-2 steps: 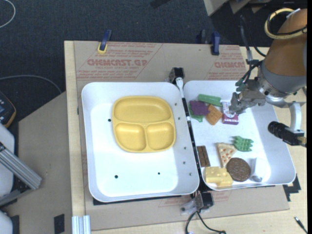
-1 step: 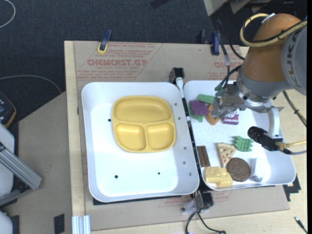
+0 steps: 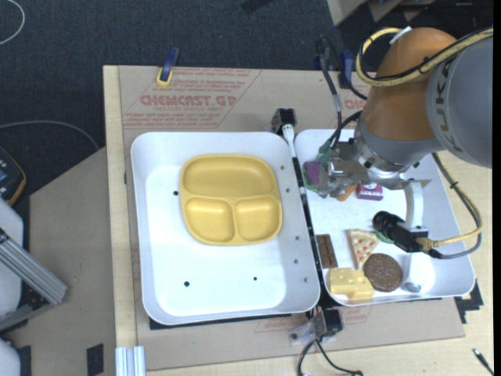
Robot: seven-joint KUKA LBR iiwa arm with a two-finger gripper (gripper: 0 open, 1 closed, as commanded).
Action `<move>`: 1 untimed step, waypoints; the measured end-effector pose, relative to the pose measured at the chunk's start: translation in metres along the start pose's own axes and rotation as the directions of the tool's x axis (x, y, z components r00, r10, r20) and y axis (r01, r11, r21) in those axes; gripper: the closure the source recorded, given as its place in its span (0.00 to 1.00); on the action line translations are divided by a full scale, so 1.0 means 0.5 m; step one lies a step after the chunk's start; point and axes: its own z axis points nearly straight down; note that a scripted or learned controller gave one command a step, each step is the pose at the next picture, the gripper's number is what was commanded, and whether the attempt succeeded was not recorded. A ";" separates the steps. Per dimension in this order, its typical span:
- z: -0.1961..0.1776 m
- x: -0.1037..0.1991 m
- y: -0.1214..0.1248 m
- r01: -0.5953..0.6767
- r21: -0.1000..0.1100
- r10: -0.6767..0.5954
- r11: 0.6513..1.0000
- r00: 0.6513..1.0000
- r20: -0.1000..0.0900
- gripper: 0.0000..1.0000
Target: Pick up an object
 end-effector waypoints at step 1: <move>0.004 0.092 0.006 0.000 -0.003 0.000 1.000 1.000 0.001 1.00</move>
